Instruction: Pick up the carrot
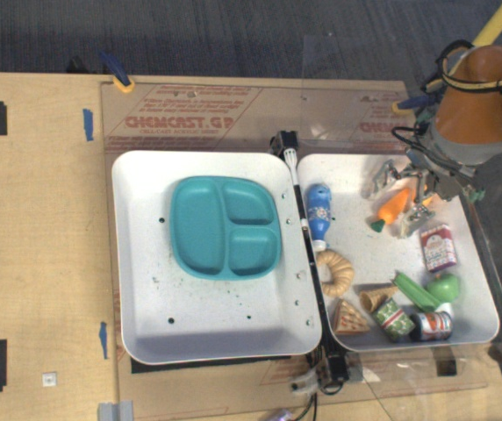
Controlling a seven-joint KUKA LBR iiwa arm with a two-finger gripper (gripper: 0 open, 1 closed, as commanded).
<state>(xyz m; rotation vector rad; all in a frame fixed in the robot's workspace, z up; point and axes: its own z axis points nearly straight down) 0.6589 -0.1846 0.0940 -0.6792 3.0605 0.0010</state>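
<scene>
On the left, a white bin (137,305) with a teal divided plate (225,226) lying flat in it, not part of this job. Further right, across the divider, the second white bin (352,167), crowded: along its left wall a blue bottle (319,209), below it a ring of bread (337,270) and a pizza slice (349,318). Then, in the upper middle of this bin, the carrot (395,205), tilted, with the orange body pointing up and right and the green end down and left. Right at it, the gripper (406,193), down low over the orange part; impossible to tell from this slant whether spread, pressed together or already pinching the carrot. Just beside, to the lower right, a red packet (438,248); lower still a green vegetable (426,289) and two small cans (396,318) near the front rim. At the far right, the arm (475,103) with its orange band, reaching in. Judged as the grasping step, with the approach finished and the lift not yet clearly begun. Next, probably: make sure of a firm close across the orange body, then rise straight up, slowly, keeping away from the red packet, and check that the carrot really leaves the bin floor, since a tilted, tapered shape may slip out.
</scene>
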